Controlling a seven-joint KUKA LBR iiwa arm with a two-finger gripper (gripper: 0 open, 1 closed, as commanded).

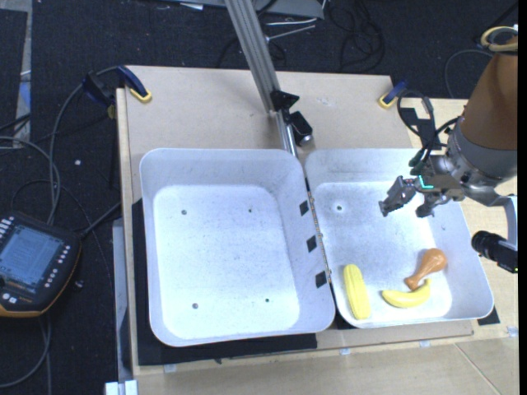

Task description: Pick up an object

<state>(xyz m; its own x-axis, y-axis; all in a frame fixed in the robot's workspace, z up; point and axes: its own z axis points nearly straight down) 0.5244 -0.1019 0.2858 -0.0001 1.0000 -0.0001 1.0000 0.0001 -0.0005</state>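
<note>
Nearest, right bin [346, 171]: corn cob [356, 291], banana [406, 298] and orange drumstick [427, 267] along its front edge. Gripper [409, 201] above, fingers spread, grasping nothing. Left bin [156, 171]. Wooden bench [206, 105]; dark floor, cables beyond.

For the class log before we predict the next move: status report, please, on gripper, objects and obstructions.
Gripper open, holding nothing, above right white bin. Yellow corn cob, yellow banana, orange-brown drumstick toy lying near the bin's front, apart from gripper. Nothing between them.
</note>
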